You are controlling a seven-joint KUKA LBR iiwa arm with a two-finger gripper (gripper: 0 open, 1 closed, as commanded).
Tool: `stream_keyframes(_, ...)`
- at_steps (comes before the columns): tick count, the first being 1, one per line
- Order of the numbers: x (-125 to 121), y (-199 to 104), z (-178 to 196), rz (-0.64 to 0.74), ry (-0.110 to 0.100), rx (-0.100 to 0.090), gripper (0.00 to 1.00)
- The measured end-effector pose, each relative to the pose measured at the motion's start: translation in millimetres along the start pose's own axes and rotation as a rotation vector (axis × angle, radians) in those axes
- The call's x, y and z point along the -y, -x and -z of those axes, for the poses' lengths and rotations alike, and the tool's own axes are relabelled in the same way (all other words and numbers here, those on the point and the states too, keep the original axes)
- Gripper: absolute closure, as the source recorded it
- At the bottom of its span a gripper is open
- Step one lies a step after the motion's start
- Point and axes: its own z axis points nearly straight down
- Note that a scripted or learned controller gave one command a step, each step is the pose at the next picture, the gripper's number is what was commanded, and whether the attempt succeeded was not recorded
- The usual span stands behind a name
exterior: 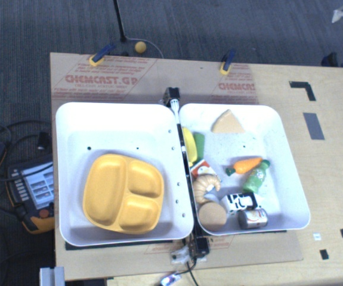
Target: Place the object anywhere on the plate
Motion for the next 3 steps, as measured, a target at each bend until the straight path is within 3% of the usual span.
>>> stream_keyframes(1,31,59,-132,0.216,-0.007,0.006,0.0)
stream_keyframes(2,30,40,-17,0.222,0.007,-0.005,0.0)
stream_keyframes(3,17,25,1,0.346,0.004,0.001,0.0)
